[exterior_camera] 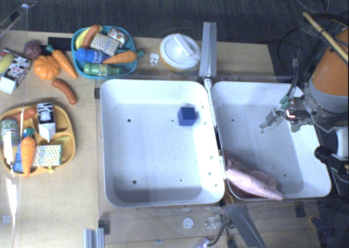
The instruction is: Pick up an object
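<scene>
The pincer (271, 120) is hanging over the right bin (305, 187), near the middle of its upper half, with the grey arm (327, 91) and its orange band reaching in from the worktop's right edge; its thin metal fingers (267, 124) are pointing left toward the wall between the bins, and nothing is sitting between them (whether they are apart or together is too small to tell). Below it, a pink cloth (252, 181) is lying crumpled in the right bin's lower left corner, touching the wall there and well apart from the pincer. Across the dividing wall, a blue block (187, 115) is resting in the left bin (136, 187), toward its upper right corner. Beyond the bins' top edge, a round white lid (180, 50) is sitting near the worktop's back edge. Further left, a blue bowl (103, 52) of toy food is standing by the left bin's upper left corner, and a yellow plate (37, 140) with more toys is lying at the worktop's left edge, with a toy pumpkin (45, 67) and loose carrots between them.
</scene>
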`<state>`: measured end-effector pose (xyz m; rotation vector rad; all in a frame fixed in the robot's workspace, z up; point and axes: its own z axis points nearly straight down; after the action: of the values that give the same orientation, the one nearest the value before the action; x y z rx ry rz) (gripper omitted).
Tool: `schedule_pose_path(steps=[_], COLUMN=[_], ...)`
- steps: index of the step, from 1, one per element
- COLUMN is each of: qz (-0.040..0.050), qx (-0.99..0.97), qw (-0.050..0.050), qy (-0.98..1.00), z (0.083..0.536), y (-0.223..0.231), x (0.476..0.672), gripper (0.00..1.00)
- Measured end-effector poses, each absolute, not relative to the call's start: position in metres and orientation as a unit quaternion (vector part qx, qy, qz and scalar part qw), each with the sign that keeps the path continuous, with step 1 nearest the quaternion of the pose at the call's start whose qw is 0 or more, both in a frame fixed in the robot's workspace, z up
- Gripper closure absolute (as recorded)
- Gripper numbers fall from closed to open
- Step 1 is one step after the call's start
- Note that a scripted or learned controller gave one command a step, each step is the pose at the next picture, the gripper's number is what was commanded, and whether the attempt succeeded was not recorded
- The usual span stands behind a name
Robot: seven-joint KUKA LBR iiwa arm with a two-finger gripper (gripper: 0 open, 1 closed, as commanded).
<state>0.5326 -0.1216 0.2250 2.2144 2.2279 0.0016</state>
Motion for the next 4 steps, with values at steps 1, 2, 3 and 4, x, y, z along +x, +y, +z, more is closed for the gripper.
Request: schedule_pose_path(steps=[1, 2, 3, 4], qz=[0.0023, 0.0034, 0.0033, 0.003], qx=[0.664, 0.637, 0.637, 0.678], qw=[0.003, 0.004, 0.004, 0.005], qy=[0.748, 0.771, 0.771, 0.735], z=[0.096, 0.09, 0.09, 0.088], y=[-0.11, -0.085, -0.085, -0.095], x=[0.507, 0.557, 0.556, 0.624], gripper=[0.0, 0.0, 0.0, 0.0])
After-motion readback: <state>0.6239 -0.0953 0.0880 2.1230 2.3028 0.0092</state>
